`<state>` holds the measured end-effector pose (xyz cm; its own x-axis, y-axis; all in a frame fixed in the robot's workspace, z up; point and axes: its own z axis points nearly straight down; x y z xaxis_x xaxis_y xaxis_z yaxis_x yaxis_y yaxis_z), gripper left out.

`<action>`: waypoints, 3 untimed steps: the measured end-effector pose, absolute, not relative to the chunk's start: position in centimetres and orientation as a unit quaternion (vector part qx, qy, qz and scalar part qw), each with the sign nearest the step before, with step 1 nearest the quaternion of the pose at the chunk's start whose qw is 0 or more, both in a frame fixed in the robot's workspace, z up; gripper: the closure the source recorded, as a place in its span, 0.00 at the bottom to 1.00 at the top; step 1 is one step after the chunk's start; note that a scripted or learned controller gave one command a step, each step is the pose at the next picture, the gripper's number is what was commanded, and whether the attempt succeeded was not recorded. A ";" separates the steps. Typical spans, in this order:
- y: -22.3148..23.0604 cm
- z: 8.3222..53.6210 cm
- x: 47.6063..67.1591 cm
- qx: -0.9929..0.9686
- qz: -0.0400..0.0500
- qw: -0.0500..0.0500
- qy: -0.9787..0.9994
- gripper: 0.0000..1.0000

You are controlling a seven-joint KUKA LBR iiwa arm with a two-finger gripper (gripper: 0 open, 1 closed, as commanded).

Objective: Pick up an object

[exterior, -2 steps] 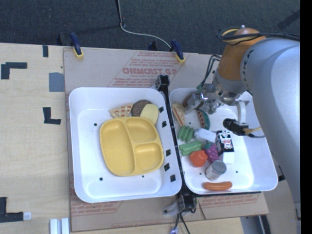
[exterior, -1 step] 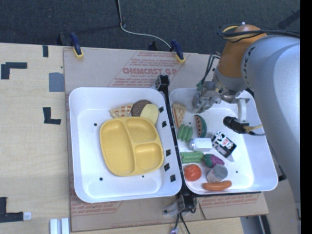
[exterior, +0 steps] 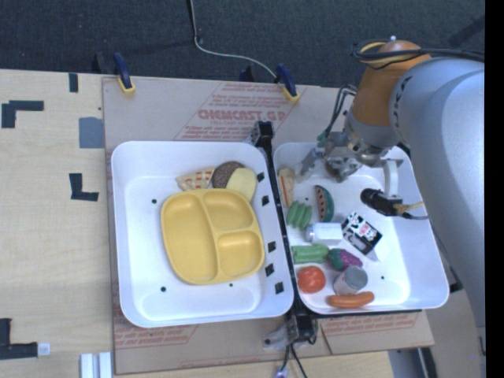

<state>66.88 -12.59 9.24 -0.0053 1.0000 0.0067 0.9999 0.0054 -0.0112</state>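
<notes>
My gripper (exterior: 337,162) hangs over the far end of the right bin (exterior: 421,266), below the orange wrist band. Nothing is visibly held in it. Just in front of it lie a watermelon slice (exterior: 323,201), a tan stick-shaped piece (exterior: 285,186) and a green piece (exterior: 299,213). Nearer the front are a white bottle (exterior: 323,231), a black-and-white box (exterior: 361,232), a green vegetable (exterior: 309,252), a purple eggplant (exterior: 342,258), a red tomato (exterior: 311,278), a grey can (exterior: 352,280) and an orange sausage (exterior: 350,299).
The left bin (exterior: 134,227) holds a yellow divided plate (exterior: 213,235), with a waffle (exterior: 197,181), a brown round piece (exterior: 227,173) and a pale yellow piece (exterior: 242,183) behind it. A black divider (exterior: 272,203) runs between the bins. The arm's bulk covers the right side.
</notes>
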 end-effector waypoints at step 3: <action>-10.4 8.5 59.8 -0.707 0.000 -0.001 -0.707 0.00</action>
<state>59.81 -10.44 8.46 -0.0003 1.0000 -0.0014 1.0000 0.0003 0.0008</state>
